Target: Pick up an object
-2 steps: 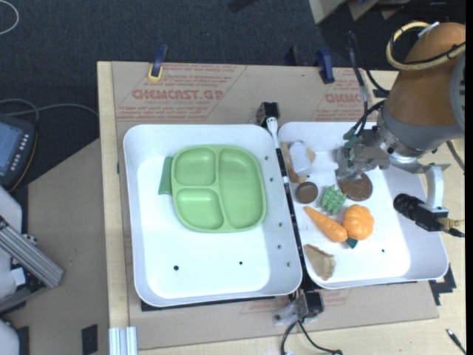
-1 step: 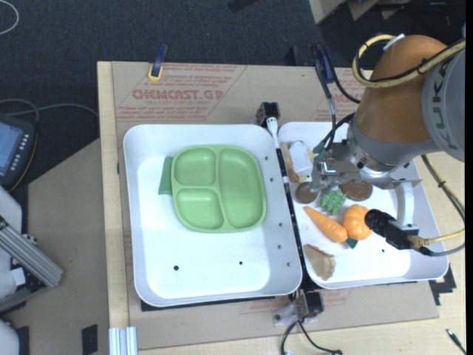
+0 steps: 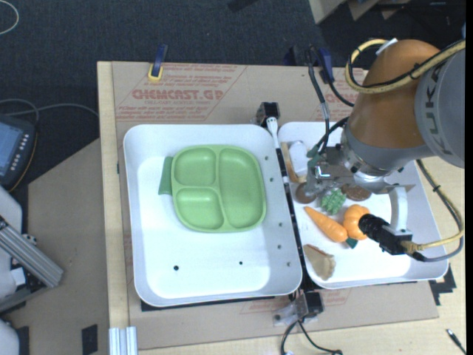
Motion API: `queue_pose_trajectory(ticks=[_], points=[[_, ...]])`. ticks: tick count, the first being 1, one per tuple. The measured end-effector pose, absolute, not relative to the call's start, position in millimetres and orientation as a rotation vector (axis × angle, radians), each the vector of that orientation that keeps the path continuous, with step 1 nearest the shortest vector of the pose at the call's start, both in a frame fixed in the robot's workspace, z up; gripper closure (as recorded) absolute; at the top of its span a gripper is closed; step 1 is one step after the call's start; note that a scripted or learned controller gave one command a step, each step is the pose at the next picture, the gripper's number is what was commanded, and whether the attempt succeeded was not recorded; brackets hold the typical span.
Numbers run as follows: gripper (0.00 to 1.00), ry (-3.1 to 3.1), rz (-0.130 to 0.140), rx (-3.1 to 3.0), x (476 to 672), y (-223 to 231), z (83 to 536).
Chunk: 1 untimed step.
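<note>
The arm (image 3: 403, 102) reaches over the right bin (image 3: 425, 268), its gripper (image 3: 331, 187) low among the toys; whether the fingers are apart or together cannot be told. A green studded piece (image 3: 332, 200) sits right beneath them; an orange carrot (image 3: 327, 225) lies just below it, a tan piece (image 3: 319, 260) nearer the front rim; the left bin (image 3: 148, 220) on the desk (image 3: 118, 102) holds a green divided plate (image 3: 219, 187).

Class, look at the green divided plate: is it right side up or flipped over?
Right side up. The green divided plate lies flat in the left bin, its three hollow compartments facing up.
</note>
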<state>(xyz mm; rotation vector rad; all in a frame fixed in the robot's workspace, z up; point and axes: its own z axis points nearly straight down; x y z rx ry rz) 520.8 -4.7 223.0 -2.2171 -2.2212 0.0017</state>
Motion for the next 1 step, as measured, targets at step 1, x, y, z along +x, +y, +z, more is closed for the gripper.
queue_pose_trajectory(ticks=[1], points=[[1.00,-2.222,-0.001,-2.222,531.1,-8.5,222.2]])
